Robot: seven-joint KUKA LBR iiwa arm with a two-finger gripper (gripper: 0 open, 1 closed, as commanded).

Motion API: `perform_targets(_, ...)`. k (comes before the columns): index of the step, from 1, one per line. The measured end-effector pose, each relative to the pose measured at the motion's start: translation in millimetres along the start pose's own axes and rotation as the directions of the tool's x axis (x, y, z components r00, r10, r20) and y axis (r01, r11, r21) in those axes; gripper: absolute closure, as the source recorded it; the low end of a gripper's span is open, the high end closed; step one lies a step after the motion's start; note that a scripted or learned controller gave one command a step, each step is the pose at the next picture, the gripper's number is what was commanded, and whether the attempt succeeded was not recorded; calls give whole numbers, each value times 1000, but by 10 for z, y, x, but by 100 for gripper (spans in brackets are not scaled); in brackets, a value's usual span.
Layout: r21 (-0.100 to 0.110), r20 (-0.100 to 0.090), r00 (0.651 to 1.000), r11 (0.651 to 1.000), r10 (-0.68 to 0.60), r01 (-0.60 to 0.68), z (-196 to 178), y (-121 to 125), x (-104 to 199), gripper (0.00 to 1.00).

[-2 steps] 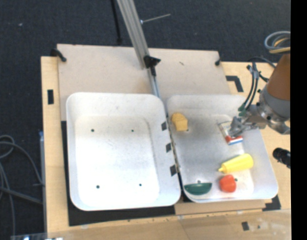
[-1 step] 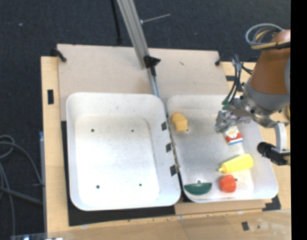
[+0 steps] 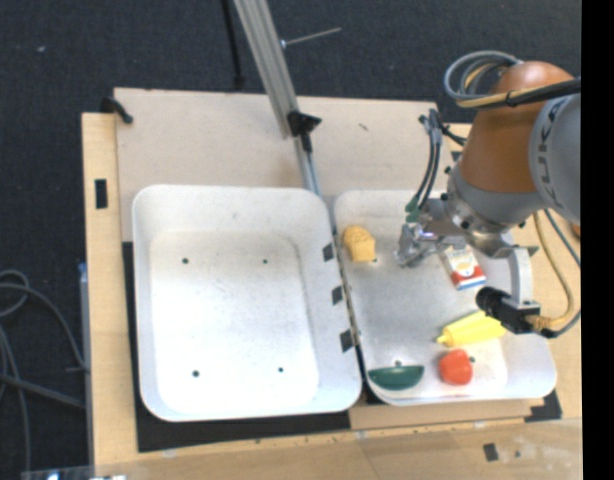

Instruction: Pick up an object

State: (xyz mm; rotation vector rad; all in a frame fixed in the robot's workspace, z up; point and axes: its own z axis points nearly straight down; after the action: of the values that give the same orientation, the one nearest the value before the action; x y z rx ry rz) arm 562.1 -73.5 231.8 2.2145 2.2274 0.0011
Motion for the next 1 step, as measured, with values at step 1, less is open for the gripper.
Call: perform_targets(1, 3, -1, 1000, 1000, 0, 0, 72, 60, 542, 100)
